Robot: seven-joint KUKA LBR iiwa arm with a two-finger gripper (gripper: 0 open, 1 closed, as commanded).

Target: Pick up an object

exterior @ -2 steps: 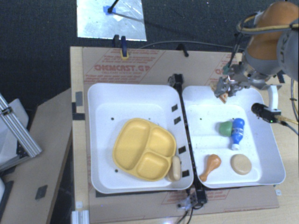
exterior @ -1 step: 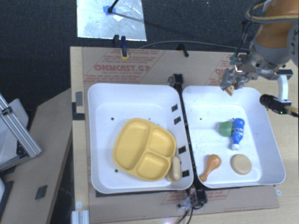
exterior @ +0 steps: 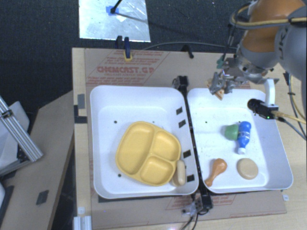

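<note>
My gripper (exterior: pixel 222 86) hangs over the far left corner of the right bin (exterior: pixel 278 176), lifted off the floor. A small orange-tan piece (exterior: pixel 218 94) shows between the fingertips and the fingers are shut on it. Below it in the same bin lie a green lump (exterior: pixel 231 132), a blue bottle with a white cap (exterior: pixel 244 135), an orange drumstick-shaped toy (exterior: pixel 216 170) and a round tan disc (exterior: pixel 247 168).
The left bin (exterior: pixel 110 104) bears a yellow divided plate (exterior: pixel 148 152) with a beige oblong piece (exterior: pixel 180 172) at its right edge. A black divider (exterior: pixel 191 138) runs between the bins. The arm's orange and grey body (exterior: pixel 271 23) looms over the right bin's far side.
</note>
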